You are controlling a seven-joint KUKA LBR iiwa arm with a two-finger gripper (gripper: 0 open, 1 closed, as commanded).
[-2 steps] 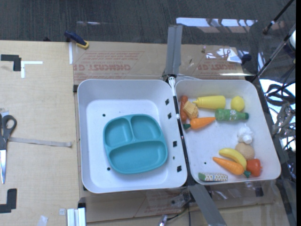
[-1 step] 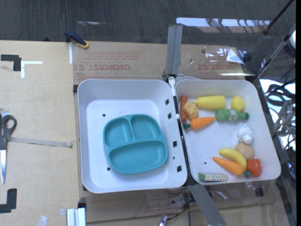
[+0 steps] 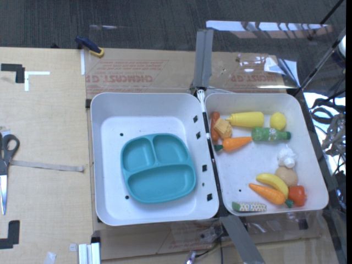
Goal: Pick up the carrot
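Pincer state: you can't tell from this view.

Two candidates sit in the right white plastic bin. One orange toy carrot with a green top lies near the bin's left wall, touching the tan waffle-textured chunk, just below the long yellow toy piece and left of the green cylinder. A second orange carrot lies near the front, against the yellow banana and beside the red toy vegetable. The left white bin holds a teal divided plate.
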